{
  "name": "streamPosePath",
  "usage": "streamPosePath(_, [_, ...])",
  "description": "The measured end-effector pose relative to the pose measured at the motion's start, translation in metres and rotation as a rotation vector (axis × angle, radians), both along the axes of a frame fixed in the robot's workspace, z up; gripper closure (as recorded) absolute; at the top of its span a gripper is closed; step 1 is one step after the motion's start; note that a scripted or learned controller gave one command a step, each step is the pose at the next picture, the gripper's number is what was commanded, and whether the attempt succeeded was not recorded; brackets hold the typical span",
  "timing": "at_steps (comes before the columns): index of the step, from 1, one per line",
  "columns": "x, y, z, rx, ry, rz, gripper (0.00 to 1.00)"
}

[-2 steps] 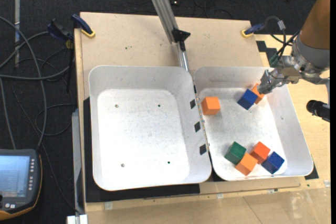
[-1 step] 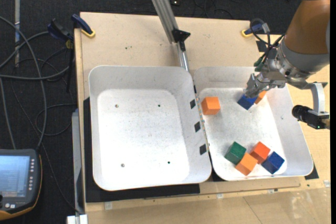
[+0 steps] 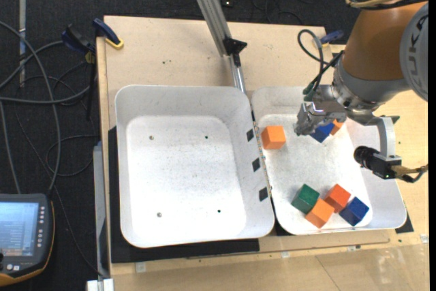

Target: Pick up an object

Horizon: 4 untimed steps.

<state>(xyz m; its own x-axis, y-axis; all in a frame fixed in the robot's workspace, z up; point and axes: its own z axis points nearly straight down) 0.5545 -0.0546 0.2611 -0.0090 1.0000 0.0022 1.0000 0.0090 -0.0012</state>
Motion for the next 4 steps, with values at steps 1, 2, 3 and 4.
streamPosePath(1, [-0.008, 0.048, -0.012, -0.001, 0.000, -0.001, 1.00])
streamPosePath(2, [-0.025, 0.104, -0.025, 0.000, 0.001, 0.000, 1.00])
streamPosePath(3, [-0.054, 0.139, -0.024, -0.001, 0.001, -0.002, 1.00])
streamPosePath(4, [-0.053, 0.136, -0.024, -0.002, 0.000, -0.009, 0.00])
